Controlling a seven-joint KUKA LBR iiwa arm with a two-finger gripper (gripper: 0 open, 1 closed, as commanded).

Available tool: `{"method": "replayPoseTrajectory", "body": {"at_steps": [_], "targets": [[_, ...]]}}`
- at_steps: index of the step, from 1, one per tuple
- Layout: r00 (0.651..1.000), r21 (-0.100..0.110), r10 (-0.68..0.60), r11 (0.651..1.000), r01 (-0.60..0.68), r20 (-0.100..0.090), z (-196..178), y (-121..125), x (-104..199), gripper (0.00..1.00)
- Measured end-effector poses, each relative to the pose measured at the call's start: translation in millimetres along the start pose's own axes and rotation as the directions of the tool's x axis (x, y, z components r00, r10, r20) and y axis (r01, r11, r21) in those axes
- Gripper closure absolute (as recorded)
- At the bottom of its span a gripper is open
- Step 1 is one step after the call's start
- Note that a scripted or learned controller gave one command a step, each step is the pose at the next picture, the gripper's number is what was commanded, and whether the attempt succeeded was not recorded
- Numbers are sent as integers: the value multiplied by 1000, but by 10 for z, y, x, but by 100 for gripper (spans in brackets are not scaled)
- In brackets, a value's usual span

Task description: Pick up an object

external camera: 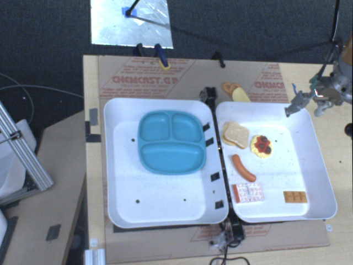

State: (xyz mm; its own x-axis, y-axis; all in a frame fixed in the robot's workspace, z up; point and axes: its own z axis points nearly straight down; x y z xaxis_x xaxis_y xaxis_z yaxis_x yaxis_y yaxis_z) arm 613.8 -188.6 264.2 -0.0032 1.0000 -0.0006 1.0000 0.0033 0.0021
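The right white bin (317, 164) holds a slice of toast (235, 134), a small tart with red berries (262, 146), an orange-red sausage (243, 168), a red and white packet (249, 192) and an orange waffle piece (295, 196). My gripper (306, 105) hovers at the bin's far right corner, above and well away from the food. Its two fingers stand spread apart with nothing between them.
The left white bin (121, 197) carries a blue divided plate (170, 141). A yellow and brown food piece (236, 91) lies on the bench beyond the right bin. A blue clamp (161, 56) sits at the bench's far edge, beside a metal sheet (130, 14).
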Motion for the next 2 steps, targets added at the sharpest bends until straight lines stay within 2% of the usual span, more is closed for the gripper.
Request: {"method": "replayPoseTrajectory", "body": {"at_steps": [1, 2], "targets": [[1000, 8, -7, 1000, 8, -5, 1157, 5, 849, 0], [1000, -3, -8, 1000, 8, -2, 774, 98, 1508, 0]]}}
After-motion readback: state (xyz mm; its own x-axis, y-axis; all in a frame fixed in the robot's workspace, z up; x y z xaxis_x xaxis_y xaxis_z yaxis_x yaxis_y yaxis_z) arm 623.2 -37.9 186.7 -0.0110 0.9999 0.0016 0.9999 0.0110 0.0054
